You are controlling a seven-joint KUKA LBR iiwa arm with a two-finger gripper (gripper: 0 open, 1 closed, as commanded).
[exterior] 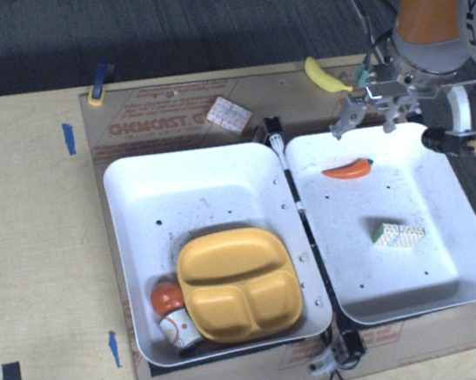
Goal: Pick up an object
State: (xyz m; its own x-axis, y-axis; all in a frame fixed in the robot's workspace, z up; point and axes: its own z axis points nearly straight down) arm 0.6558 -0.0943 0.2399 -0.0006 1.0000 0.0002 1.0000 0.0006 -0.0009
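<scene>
In the right bin (461, 276), an orange carrot-shaped toy (347, 170) lies near the far wall. A small white and green packet (398, 234) sits mid-bin. The left bin (134, 199) holds a yellow compartment tray (236, 281), with a red and white toy (167, 298) and a small white can (178, 328) at the tray's left. My gripper (364, 124) hangs over the right bin's far rim, just above and behind the carrot toy. It is open, with nothing between its fingers.
A yellow banana toy (325, 75) lies on the board behind the right bin, close to the gripper. A patterned card (227, 114) rests behind the left bin. A blue and yellow clamp (100, 81) sits at the board's far left corner.
</scene>
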